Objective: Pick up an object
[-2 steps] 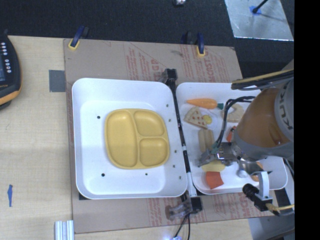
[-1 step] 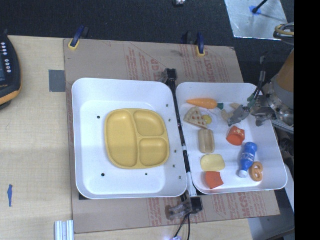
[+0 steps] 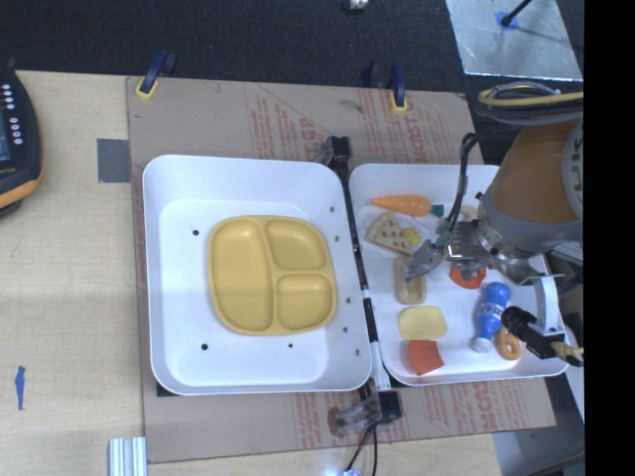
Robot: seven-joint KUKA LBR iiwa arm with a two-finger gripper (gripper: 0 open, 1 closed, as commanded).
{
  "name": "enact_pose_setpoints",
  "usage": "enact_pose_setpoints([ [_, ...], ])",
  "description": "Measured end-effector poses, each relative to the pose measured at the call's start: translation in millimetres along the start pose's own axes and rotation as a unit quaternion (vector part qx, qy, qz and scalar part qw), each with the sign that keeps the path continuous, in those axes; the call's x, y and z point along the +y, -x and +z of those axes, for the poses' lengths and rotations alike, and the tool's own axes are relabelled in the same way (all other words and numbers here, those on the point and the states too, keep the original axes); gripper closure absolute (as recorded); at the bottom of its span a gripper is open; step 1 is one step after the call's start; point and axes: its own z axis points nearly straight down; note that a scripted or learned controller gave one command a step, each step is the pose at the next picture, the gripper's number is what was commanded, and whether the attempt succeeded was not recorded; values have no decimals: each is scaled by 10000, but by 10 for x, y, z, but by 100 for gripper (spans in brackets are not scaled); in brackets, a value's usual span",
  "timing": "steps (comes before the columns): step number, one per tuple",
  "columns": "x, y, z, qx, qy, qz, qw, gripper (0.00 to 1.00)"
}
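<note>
Landmark: right bin (image 3: pixel 389 177), one of two white bins; the left bin (image 3: pixel 179 266) bears one yellow divided plate (image 3: pixel 272 272).
Arm: one, grey with an orange band, reaching over the right bin from its right side.
Gripper (image 3: pixel 425 259): low over the middle of the right bin, just above a tan piece (image 3: pixel 410 288); whether it is open or closed cannot be told, and nothing is seen held.
Likely target: the tan piece, near the bin's centre, just below a wedge-shaped slice (image 3: pixel 389 233).
Doing the step well: judged from the crowding, come straight down on one piece alone, keep clear of the slice and the yellow piece (image 3: pixel 423 321) close by, close fully, then lift vertically.
Risk: neighbours lie close, so a skewed descent could nudge them or pinch two.
Count, right bin: one carrot (image 3: pixel 401 204); one slice; one tan piece; one yellow piece; one red block (image 3: pixel 426 356); one blue bottle (image 3: pixel 488 313); one small ring (image 3: pixel 509 345); one orange-red item (image 3: pixel 464 276), partly hidden.
</note>
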Motion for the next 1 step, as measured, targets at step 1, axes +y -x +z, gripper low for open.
enact_pose_setpoints([
  [1, 237, 10, 762, -12, -12, 8, 10000, 0],
])
